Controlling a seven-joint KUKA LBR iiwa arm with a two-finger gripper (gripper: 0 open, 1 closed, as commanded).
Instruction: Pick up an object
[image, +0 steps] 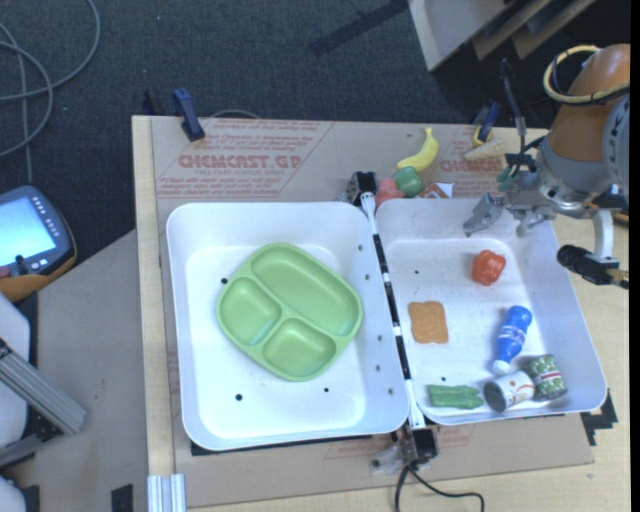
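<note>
Camera view shows the metal two-finger claw (505, 215) hanging over the far edge of the right shallow white plastic bin (575, 300), its fingers spread apart with nothing between them. Just near of it in that bin lies a rounded orange-red toy fruit (488, 267). Nearer still lie a flat orange-brown square like a slice of toast (428, 322), a blue and white plastic bottle (511, 335) on its side, a small printed can (527, 384) and a green oblong piece (455, 397); the can's label is too small to read. Left of these, the left white bin (190, 300) holds a smooth light-green divided plastic tray (290, 311). Beyond the bins, a yellow toy banana (421, 153) lies on the cardboard.
</note>
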